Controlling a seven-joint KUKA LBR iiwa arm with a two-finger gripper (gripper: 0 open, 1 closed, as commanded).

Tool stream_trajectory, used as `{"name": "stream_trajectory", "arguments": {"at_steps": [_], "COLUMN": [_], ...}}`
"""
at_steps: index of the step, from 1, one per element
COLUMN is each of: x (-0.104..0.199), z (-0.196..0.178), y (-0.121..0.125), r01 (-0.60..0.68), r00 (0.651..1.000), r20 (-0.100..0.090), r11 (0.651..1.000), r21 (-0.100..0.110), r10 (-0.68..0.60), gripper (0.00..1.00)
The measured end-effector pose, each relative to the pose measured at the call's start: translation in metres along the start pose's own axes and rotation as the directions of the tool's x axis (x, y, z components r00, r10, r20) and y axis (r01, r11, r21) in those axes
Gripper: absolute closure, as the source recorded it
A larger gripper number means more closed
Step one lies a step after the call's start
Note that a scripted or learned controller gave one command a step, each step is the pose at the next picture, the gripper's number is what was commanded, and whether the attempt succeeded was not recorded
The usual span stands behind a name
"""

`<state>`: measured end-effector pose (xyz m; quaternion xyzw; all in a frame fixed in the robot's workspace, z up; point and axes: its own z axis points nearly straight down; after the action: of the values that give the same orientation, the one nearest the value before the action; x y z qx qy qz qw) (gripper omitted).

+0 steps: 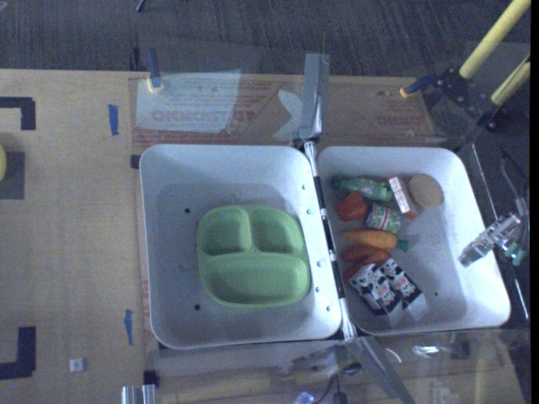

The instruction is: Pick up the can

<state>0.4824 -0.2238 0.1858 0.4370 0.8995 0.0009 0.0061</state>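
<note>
The can (383,218), small with a green and red label, lies on its side in the middle of the right bin (484,310). It is wedged between a red vegetable (352,206) on its left and an orange carrot (370,239) just below it. My gripper (487,246) shows as a silvery piece over the right bin's right wall, well to the right of the can and apart from every object. Nothing is seen in its grasp.
The right bin also holds a green bottle (364,188), a white and red packet (399,194), a brown round item (427,190), a red pepper (362,259) and cow-patterned cartons (384,285). A green divided plate (251,255) lies in the left bin (164,183).
</note>
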Motion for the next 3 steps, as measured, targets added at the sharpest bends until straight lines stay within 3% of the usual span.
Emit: {"name": "stream_trajectory", "arguments": {"at_steps": [1, 2, 3], "x": [0.002, 0.001, -0.049], "z": [0.026, 0.015, -0.156], "y": [-0.001, 0.0, 0.063], "r01": [0.061, 0.06, -0.065], "r00": [0.998, 0.998, 0.998], "r20": [-0.01, -0.005, -0.004], "r11": [0.998, 0.998, 0.998], "r21": [0.005, 0.001, 0.004], "r10": [-0.061, -0.06, 0.065], "gripper": [1.0, 1.0, 1.0]}}
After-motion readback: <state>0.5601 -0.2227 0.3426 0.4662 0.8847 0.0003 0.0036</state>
